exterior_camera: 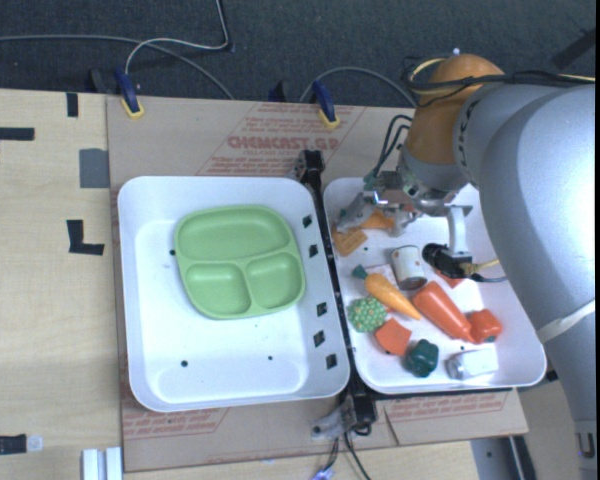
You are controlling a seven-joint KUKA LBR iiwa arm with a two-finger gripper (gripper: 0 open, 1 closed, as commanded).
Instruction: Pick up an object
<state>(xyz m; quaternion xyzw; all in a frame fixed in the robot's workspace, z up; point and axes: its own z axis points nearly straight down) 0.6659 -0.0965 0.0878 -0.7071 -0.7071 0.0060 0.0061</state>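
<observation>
Camera view: my gripper [380, 204] hangs low over the right bin's [525, 353] far corner.
Finger spread I cannot tell; nothing visibly held. Orange piece [351, 239] lies just below-left (carrot [393, 294] farther down), so centre over it before closing.

Dark grey carpet [280, 18] beyond the bench [40, 298]. Cardboard sheet [210, 138] clamped at its far edge. Cables [180, 43] trail across carpet. Even lighting.

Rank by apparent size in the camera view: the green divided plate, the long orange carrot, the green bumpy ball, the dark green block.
1. green divided plate, by far the largest
2. long orange carrot
3. green bumpy ball and dark green block look about alike, too close to rank
</observation>
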